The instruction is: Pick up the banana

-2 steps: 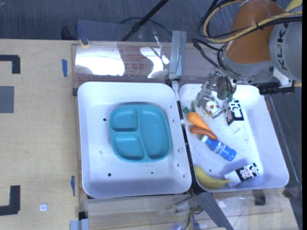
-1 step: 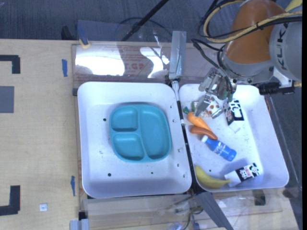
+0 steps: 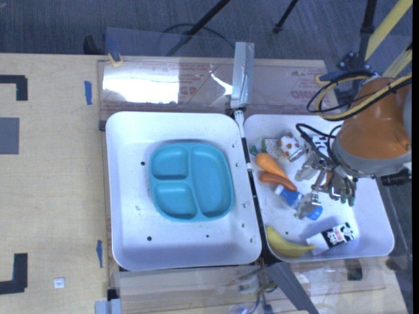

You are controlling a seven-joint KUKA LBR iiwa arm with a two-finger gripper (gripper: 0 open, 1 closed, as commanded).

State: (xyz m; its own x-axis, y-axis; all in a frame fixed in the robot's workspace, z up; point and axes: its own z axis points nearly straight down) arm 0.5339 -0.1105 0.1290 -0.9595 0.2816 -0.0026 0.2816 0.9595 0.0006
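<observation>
The yellow banana (image 3: pixel 288 243) lies on its side at the near left corner of the right bin (image 3: pixel 376 208), close to the front rim. My gripper (image 3: pixel 326 180) hangs over the middle of that bin, under the orange wrist band, up and to the right of the banana and well apart from it. Nothing can be made out in the gripper. A small blue item (image 3: pixel 310 209) sits just below it.
In the right bin lie an orange carrot (image 3: pixel 270 163), a blue tube (image 3: pixel 288 197), a small printed box (image 3: pixel 285 146) and a black-and-white carton (image 3: pixel 339 235) to the right of the banana. The left bin (image 3: pixel 124 175) holds a teal divided plate (image 3: pixel 192 180).
</observation>
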